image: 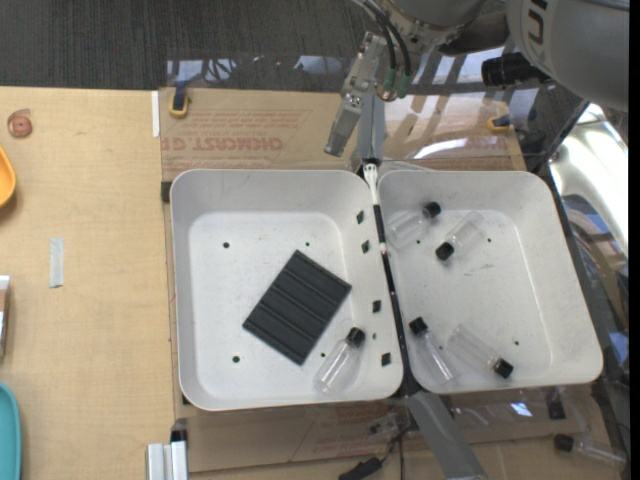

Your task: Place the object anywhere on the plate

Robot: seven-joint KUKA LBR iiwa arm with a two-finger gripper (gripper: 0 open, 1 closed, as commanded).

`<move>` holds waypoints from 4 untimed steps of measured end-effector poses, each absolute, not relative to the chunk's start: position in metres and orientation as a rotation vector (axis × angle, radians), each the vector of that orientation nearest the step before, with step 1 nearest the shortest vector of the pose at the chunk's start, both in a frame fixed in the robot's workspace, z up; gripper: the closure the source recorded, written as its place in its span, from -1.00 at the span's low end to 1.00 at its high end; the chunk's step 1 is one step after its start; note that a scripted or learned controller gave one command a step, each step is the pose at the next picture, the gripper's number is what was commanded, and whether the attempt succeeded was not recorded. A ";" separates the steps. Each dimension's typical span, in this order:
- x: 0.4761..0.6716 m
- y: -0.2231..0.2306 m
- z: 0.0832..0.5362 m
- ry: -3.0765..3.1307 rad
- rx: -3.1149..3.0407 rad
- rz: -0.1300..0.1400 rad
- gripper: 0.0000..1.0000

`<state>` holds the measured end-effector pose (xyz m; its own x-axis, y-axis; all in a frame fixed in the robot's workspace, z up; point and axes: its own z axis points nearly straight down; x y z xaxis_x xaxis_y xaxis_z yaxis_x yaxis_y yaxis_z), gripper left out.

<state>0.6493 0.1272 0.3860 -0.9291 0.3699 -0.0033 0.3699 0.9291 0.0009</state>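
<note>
vial lies beside the black plate, well below the claw.

Pale wooden worktop below, tan cardboard sheet spread across its middle. Two shallow white bins side by side on the cardboard: left bin and right bin, touching along their inner walls. Out on the bare wood near the left edge, a small grey strip; a little reddish disc up toward the far left corner. Yellow clamp gripping the cardboard's far edge.
</note>
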 end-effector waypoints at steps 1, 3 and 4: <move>0.648 0.142 0.442 3.095 -0.504 0.002 -1.00; 0.650 0.141 0.451 3.093 -0.494 0.004 -1.00; 0.660 0.229 0.442 2.680 -1.628 0.003 -1.00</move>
<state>0.6602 0.2287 0.4418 -0.4611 -0.8873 -0.0057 -0.8873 0.4612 -0.0014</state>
